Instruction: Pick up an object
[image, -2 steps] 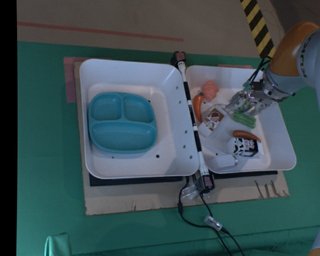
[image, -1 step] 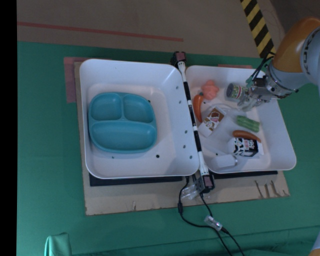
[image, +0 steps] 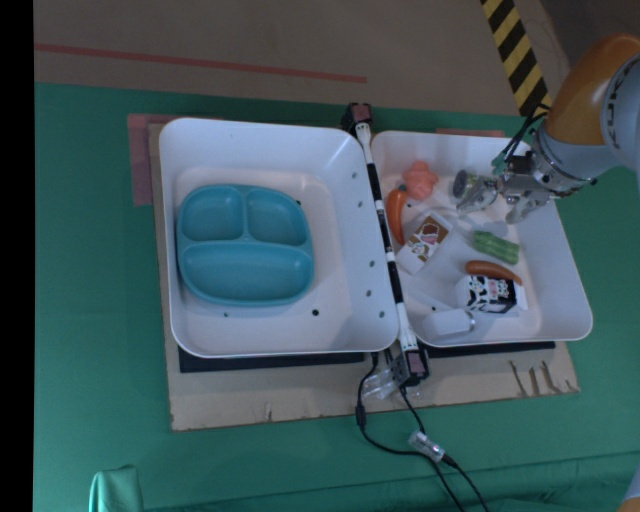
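Two white bins sit side by side on the green surface (image: 90, 250). The left bin (image: 260, 150) holds a teal divided plate (image: 243, 245). The right bin (image: 560, 290) carries small items — a pink toy (image: 421, 178), an orange carrot (image: 397, 214), a brown-and-white carton (image: 427, 236), a green piece (image: 496, 245), a sausage (image: 492, 269) and a black-and-white milk carton (image: 492, 293). The pincer (image: 500, 190) hangs over that bin's far side, above the green piece.

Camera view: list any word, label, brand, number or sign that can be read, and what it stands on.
No text reads clearly.
Brown-and-white carton: printed picture, lettering too blurred to read.
Black-and-white cow-patterned carton: print too small to read.
Yellow-and-black hazard stripes on the floor: a warning marking, no words.
Teal divided plate and white bins: no visible markings.
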